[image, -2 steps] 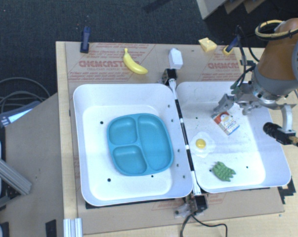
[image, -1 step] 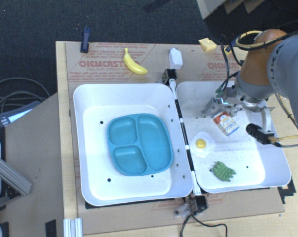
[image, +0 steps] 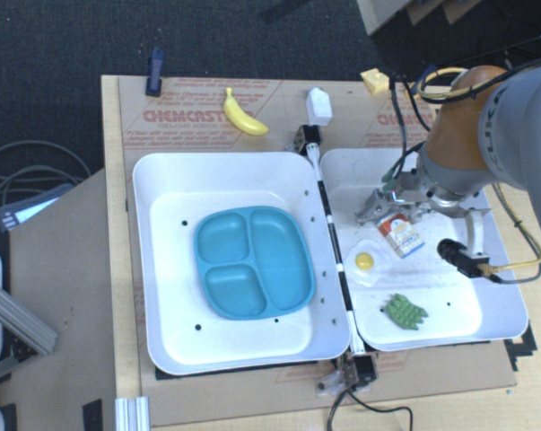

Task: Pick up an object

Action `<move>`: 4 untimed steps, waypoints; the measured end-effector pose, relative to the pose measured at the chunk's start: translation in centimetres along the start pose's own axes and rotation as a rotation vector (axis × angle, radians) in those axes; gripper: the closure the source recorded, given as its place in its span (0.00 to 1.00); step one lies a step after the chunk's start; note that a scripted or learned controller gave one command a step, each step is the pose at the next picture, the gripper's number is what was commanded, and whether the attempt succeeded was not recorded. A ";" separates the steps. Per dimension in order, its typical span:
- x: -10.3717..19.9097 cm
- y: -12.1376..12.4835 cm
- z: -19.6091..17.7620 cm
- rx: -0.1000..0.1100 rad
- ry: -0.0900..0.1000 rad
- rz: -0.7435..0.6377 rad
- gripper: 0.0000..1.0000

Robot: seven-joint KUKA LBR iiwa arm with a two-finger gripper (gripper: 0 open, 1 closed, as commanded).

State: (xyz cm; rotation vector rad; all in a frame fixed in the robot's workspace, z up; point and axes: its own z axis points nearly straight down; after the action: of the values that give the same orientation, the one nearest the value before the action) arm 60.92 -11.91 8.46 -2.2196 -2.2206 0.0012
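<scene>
Camera view shows the end effector (image: 397, 206) low in the right bin (image: 485, 317), directly over a small red-and-white carton (image: 401, 236) lying tilted on the bin floor. Whether it is spread or pressed together I cannot tell, since the wrist hides the tips. The carton sits just below and touching the end effector's lower edge, so it looks like the likely target. The risk, as I judge it, is a skewed closure: the carton lies at an angle and could twist or slide out. A fried-egg toy (image: 365, 261) lies just beside it and could be nudged. A green toy (image: 405, 312) rests well apart, nearer the front wall. The left bin (image: 162, 330) holds a blue divided plate (image: 252, 261).
</scene>
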 end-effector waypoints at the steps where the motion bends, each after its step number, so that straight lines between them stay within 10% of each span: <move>1: 0.0 0.0 -1.0 -0.002 0.000 0.000 1.00; 2: 0.0 0.0 -1.0 -0.002 0.000 0.000 0.00; 3: 2.2 -3.6 0.1 0.000 0.000 0.001 0.00; 4: 2.2 -3.6 -1.0 -0.002 0.000 0.002 1.00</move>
State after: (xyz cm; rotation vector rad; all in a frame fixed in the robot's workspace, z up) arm 57.33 -9.71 9.43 -2.2227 -2.2201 -0.0008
